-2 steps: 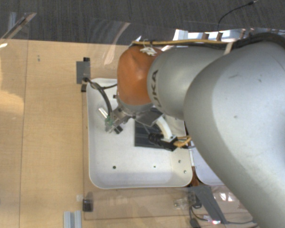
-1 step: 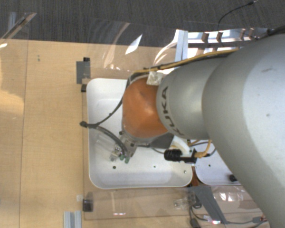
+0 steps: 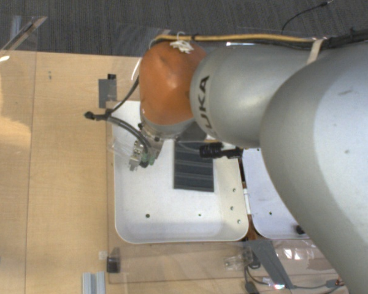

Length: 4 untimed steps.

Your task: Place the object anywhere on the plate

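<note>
Arm (image 3: 282,103) fills the right and top of the view, orange band (image 3: 165,84) over the left bin (image 3: 172,225). Wooden bench (image 3: 49,164) below, dark carpet (image 3: 110,5) behind. Right bin (image 3: 270,213) is mostly hidden. Dark ribbed rectangular plate (image 3: 193,170) lies flat in the left bin's middle. Gripper (image 3: 141,155) hangs at the bin's left edge; its state and load can't be made out. Can't pick out the object.

On the grey shell of my arm (image 3: 245,103), just past the orange band (image 3: 165,81), dark letters run sideways. I can read "UKA"; the first letter of the brand is cut off from sight.
</note>
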{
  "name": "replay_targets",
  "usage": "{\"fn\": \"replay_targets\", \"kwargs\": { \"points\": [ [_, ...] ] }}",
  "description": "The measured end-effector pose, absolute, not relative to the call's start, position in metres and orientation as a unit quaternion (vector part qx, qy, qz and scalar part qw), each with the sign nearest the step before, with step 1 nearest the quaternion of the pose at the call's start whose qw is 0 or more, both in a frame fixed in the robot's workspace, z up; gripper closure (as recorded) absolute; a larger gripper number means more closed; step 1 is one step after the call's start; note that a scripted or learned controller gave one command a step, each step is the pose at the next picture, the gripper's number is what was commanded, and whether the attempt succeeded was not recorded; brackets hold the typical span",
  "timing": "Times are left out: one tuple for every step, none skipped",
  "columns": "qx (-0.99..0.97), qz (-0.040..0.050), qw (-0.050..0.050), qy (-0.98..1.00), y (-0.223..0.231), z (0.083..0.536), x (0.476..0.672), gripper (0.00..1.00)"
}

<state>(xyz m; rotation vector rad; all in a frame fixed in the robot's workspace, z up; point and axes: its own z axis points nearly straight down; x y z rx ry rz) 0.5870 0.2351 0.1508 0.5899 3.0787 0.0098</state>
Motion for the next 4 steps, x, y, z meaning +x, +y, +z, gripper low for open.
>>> {"fn": "replay_targets", "kwargs": {
  "points": [
    [-0.001, -0.0015, 0.007, 1.000, 0.227, 0.105, 0.555, 1.00],
    [-0.022, 0.0028, 0.005, 1.000, 0.217, 0.161, 0.633, 1.00],
    [-0.094, 0.0028, 0.007, 0.996, 0.236, 0.224, 0.670, 1.00],
    [-0.049, 0.0032, 0.007, 0.999, 0.236, 0.312, 0.670, 1.00]
  ]
}}
